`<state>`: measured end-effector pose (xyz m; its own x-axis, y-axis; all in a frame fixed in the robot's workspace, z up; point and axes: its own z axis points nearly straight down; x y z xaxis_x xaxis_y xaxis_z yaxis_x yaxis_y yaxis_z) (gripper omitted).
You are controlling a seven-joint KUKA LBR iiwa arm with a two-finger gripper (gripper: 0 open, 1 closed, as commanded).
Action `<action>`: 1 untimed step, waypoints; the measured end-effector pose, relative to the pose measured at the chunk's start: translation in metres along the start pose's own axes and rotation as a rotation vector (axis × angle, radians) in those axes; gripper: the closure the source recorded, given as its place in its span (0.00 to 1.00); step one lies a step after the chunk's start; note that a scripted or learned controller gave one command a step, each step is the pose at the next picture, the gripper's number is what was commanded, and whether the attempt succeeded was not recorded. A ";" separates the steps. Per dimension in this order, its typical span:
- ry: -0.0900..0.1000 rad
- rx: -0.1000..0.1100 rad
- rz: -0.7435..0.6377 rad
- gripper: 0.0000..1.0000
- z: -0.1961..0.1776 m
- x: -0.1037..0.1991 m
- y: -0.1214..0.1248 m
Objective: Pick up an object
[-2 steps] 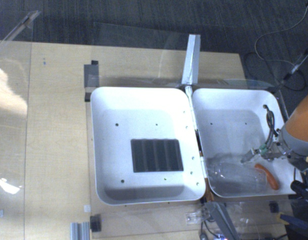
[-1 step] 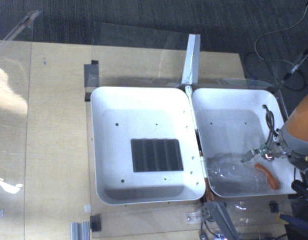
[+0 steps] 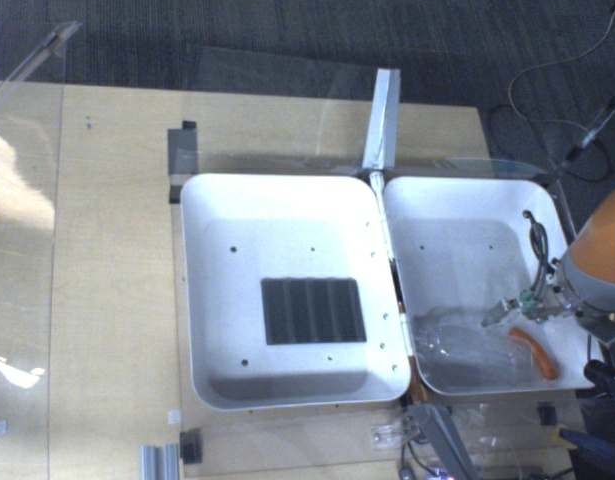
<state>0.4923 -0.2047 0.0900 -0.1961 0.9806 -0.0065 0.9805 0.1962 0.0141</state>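
Note:
The right bin (image 3: 457, 218) holds an orange, carrot-shaped object (image 3: 536, 353) near its front right corner and a clear plastic item (image 3: 465, 344) lying along its front wall. My gripper (image 3: 519, 309) hangs low over the right side of this bin, just above and behind the orange object, a little right of the clear item. The arm's orange band (image 3: 602, 246) shows at the view's right edge. A black ribbed rectangular pad (image 3: 312, 310) lies flat in the middle of the left bin (image 3: 217, 218).
A metal post (image 3: 382, 118) rises behind the seam between the bins. Cables (image 3: 536, 233) trail down the right bin's right wall by the wrist. Clamps and brackets (image 3: 184, 148) sit on the wooden bench around the bins.

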 end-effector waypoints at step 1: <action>-0.001 0.000 -0.025 0.00 0.000 0.000 0.000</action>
<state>0.4923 -0.2048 0.0901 -0.2202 0.9754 -0.0074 0.9753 0.2203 0.0139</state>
